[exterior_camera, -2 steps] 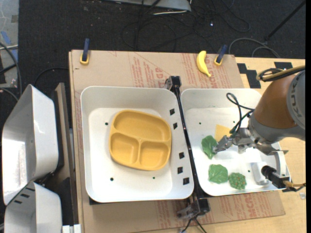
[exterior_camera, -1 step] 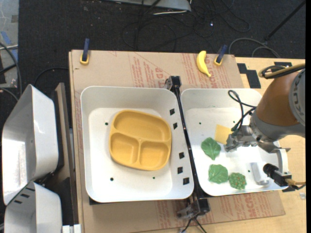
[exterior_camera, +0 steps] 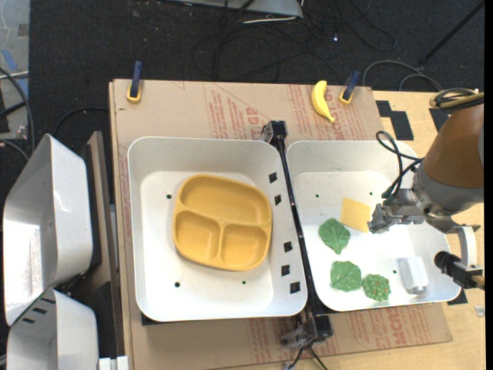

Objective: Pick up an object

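Note:
The right bin [exterior_camera: 339, 156] holds a flat yellow cheese-like wedge [exterior_camera: 354, 213], a green leaf [exterior_camera: 335, 235], a second green leaf [exterior_camera: 346, 275], a small green broccoli-like piece [exterior_camera: 376, 287] and a pale grey block [exterior_camera: 411, 274]. My gripper [exterior_camera: 380, 220] hangs low at the right edge of the yellow wedge, coming in from the right under the orange band [exterior_camera: 461, 149]. Its tip sits close against the wedge, and nothing shows lifted in it.
In the left bin [exterior_camera: 150, 168] lies a yellow divided plate [exterior_camera: 223, 222]. A toy banana [exterior_camera: 322, 101] rests on the cardboard behind the bins, near a blue clamp [exterior_camera: 350, 85]. Black dividers [exterior_camera: 289, 199] run between the two bins. Cables hang beside the arm.

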